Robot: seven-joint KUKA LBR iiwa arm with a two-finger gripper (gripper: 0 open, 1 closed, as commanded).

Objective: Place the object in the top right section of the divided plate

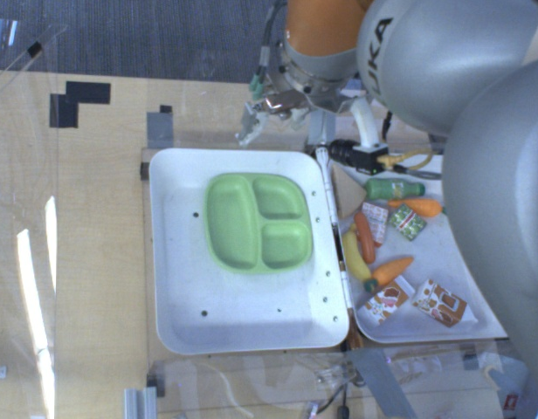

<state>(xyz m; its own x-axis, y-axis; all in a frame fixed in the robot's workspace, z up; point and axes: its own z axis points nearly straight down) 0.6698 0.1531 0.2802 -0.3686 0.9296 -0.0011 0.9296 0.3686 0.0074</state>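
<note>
1. Counter (77, 260): pale wood, black tape marks at 10 o'clock; dark carpet beyond.
2. Left bin (190, 312): holds the green divided plate (257, 223) at centre.
3. Hand (267, 112): at 12 o'clock, above the left bin's far rim; its opening cannot be told.
4. Right bin (465, 278): carrots (391, 270), green bottle (393, 188), cartons (439, 302), at 3 o'clock.

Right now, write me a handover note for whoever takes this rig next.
Hand: above the far edge of the left bin, near its top right corner; nothing visible in it, finger state unclear.
Green divided plate: in the left bin, all three sections bare.
Toy food in the right bin: green bottle, carrots, banana, small cartons.
Done: nothing placed yet.
Left: pick an item from the right bin and set it in the plate's top right section.
</note>
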